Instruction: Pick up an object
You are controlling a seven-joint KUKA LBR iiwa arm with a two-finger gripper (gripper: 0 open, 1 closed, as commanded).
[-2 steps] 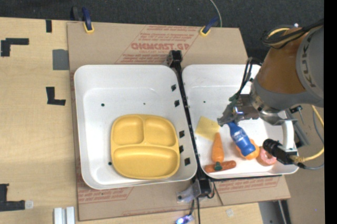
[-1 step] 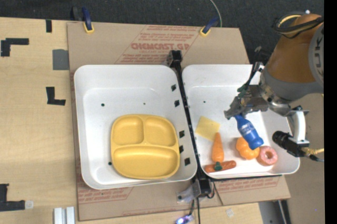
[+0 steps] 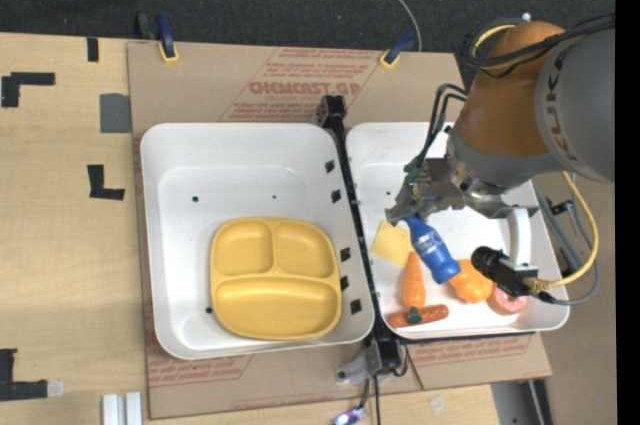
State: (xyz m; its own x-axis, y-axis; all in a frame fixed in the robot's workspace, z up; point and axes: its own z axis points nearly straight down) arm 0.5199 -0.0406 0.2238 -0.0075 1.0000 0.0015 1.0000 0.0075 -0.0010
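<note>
Your arm point(image 3: 530, 103) hangs over the right bin point(image 3: 385, 148), grey and orange bulk covering its far corner, and you're in the approach step — nothing lifted yet. On the arm's grey shell you can read part of the maker's name, "KU", cut off at the frame edge. Under both bins lies a cardboard sheet point(image 3: 290, 83) with red print: "CHEMCAST GP" reads fairly clearly, the smaller lines don't. Well off to the jaws' far side, the left bin point(image 3: 165, 213) carries a yellow divided tray point(image 3: 275, 278).

Now the gripper point(image 3: 415, 203) — low in the right bin, and whether its jaws are spread or pressed together you cannot tell from here. Just beyond its tip sits the blue bottle point(image 3: 433, 251), touching or nearly so; just beside that a pale yellow block point(image 3: 390, 243), then an orange carrot point(image 3: 413, 283), an orange piece point(image 3: 470, 285), a small red-and-orange piece point(image 3: 418, 316) nearest the front rim.

Next move, as I judge it: settle on the bottle and close squarely — it looks likely to roll.
</note>
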